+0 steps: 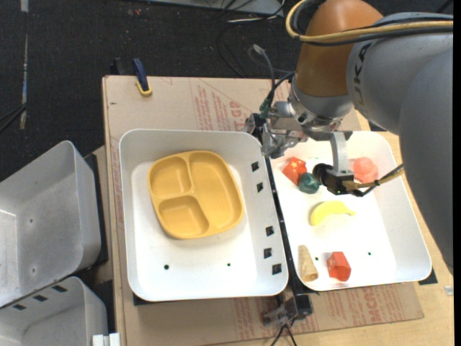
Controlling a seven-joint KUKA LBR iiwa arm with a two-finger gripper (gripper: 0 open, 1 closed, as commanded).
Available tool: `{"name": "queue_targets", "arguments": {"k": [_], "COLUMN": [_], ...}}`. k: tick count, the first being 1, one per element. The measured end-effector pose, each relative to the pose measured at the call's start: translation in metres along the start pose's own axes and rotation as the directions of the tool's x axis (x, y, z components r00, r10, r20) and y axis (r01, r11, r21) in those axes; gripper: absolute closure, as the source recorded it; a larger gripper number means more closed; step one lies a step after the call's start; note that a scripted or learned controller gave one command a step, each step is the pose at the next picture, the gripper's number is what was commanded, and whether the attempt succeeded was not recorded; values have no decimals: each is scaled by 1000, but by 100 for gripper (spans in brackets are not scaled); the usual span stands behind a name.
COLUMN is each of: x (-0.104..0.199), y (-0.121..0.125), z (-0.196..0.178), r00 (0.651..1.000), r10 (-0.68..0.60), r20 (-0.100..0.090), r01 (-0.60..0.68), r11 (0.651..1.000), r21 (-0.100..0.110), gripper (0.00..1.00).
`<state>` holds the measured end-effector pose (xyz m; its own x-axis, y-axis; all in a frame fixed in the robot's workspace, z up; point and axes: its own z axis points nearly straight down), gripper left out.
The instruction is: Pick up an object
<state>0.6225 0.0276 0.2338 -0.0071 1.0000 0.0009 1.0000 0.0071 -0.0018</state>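
claw [276,141] hanging over the right bin's [403,244] far left corner, red toy [294,169] just beside it, can't tell how open or holding anything

The cardboard [194,96] under the bins bears faded red print. One patch sits behind the left bin [144,265], upside down from this view, beside thin red ruled lines. Another runs along the front edge below the right bin [389,251]. Both are too faint and small to read. No other text, number or brand is legible.
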Motion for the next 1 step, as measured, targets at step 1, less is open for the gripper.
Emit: {"name": "queue_targets", "arguments": {"k": [1], "x": [61], "y": [5], "z": [-5], "r00": [1000], "r10": [0], "r20": [0], "r01": [0], "r11": [1000], "r21": [-4], "gripper": [100]}}
